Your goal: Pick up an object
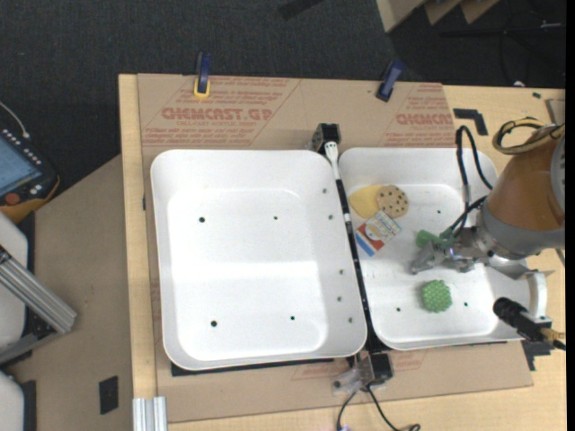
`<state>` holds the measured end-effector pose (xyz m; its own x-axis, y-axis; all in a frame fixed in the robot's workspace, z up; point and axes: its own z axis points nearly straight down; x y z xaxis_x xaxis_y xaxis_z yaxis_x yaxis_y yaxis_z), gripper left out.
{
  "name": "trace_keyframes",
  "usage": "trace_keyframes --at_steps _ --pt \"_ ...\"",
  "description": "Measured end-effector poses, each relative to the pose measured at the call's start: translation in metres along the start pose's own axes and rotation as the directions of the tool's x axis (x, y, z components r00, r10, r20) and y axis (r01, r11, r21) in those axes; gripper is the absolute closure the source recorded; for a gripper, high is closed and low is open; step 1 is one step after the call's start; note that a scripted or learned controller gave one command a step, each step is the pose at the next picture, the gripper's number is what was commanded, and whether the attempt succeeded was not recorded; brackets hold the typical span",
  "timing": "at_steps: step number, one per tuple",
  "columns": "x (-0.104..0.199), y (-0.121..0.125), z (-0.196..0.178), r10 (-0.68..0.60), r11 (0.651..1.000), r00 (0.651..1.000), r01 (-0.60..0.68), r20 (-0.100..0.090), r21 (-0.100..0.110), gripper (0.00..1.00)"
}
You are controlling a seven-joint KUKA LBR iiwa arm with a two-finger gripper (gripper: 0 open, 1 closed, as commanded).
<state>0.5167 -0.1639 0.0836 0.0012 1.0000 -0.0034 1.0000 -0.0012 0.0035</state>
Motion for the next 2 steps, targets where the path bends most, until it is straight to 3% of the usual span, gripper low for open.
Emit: trace_keyframes --at_steps 1,2 --pt "-0.059 0.024 -0.196 0.0 1.0 1.0 0.0 0.007 -0.016 0.0" --pt "-0.044 0.157 -0.307 -0.01 1.0 1.0 0.01 0.005 -0.019 0.0"
